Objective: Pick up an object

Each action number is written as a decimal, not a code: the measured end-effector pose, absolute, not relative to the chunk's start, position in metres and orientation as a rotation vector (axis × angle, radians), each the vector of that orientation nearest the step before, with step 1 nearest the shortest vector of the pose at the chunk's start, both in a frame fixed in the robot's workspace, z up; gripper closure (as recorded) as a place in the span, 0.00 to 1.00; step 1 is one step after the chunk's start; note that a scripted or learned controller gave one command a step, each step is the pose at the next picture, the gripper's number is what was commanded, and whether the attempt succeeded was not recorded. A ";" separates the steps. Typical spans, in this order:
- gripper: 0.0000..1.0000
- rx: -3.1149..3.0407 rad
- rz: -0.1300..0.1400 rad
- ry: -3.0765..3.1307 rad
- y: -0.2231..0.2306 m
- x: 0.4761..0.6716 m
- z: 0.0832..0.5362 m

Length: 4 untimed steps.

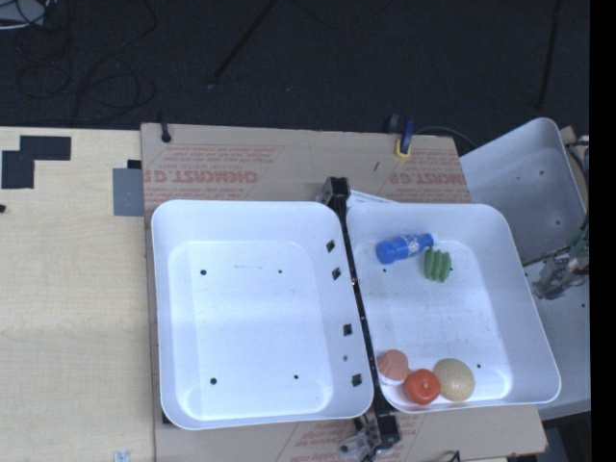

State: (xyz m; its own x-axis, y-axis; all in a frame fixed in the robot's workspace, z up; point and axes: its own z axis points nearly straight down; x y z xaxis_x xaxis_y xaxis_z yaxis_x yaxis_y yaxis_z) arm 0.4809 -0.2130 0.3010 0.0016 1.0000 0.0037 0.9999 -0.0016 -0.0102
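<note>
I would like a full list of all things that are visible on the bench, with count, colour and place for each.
bins: 2, white, side by side on the bench
blue bottle: 1, blue, lying at the far side of the right bin
green object: 1, green, just right of the bottle
pink ball: 1, pale pink, near corner of the right bin
red object: 1, red-orange, beside the pink ball
tan ball: 1, tan, right of the red object
cardboard sheet: 1, brown, under the bins

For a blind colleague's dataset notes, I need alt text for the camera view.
Two white bins sit side by side; the right bin holds a blue bottle and green object at the back, and a pink ball, red ball and tan ball clustered in front.
</note>
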 end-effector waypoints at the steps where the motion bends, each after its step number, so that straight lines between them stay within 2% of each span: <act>1: 1.00 -2.228 -0.012 -2.238 -0.197 0.518 0.477; 2: 1.00 -2.223 0.003 -2.218 -0.214 0.480 0.466; 4: 1.00 -2.212 0.009 -2.212 -0.212 0.474 0.252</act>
